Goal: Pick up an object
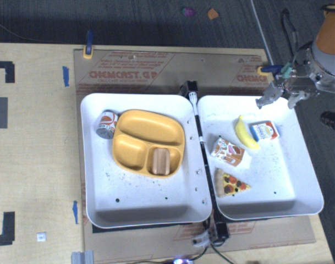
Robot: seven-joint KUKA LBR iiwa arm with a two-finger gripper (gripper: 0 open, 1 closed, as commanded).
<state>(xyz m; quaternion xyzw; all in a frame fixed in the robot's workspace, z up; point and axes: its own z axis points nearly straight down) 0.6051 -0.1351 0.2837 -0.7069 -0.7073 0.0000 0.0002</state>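
Jaws (278,97) hang spread apart with nothing between them, above the far right corner of the right bin (305,175), at the end of the grey arm (321,65) with its orange band. Going from the near edge back: a pizza slice (231,184) lies closest in the right bin, just past it a small patterned carton (229,151) sits tilted, and farther still a banana (246,133) lies beside a small red, white and blue packet (264,131), the 2 touching or nearly so. All 4 rest on the bin floor, apart from the jaws. In the left bin (95,191), a yellow divided tray (147,142) holds a brown block (160,160) in its near right compartment, and a can (106,124) lies on its side against the tray's far left edge. Both bins sit on a brown board (167,70) on the pale worktop (29,147).
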